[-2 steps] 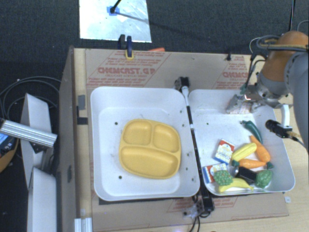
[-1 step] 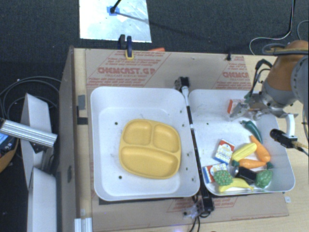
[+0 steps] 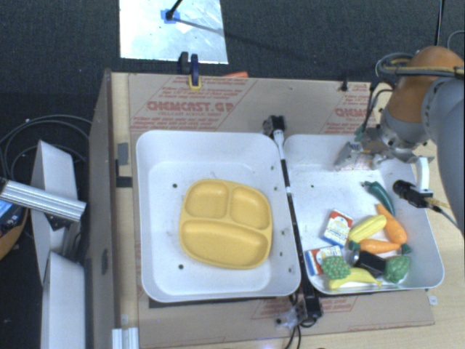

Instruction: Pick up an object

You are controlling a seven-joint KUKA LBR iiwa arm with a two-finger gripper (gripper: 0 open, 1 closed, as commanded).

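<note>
Gripper [image 3: 356,156] hangs over the right bin's [image 3: 320,195] far edge; whether it grips anything I cannot tell. Toys lie well nearer than it: banana [image 3: 367,227], carrot [image 3: 393,227], broccoli [image 3: 336,267]. Left of it, tray [image 3: 225,222].

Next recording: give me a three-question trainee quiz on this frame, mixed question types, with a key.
1. True or false: the yellow divided plate lies in the left bin.
2. Multiple choice: the toy food pile sits in the right bin's A) far left corner, B) near right part, C) centre.
3. Fill in: the tool hovers over the right bin's ____ edge, away from the pile.

Key: 1 true; 2 B; 3 far.
</note>
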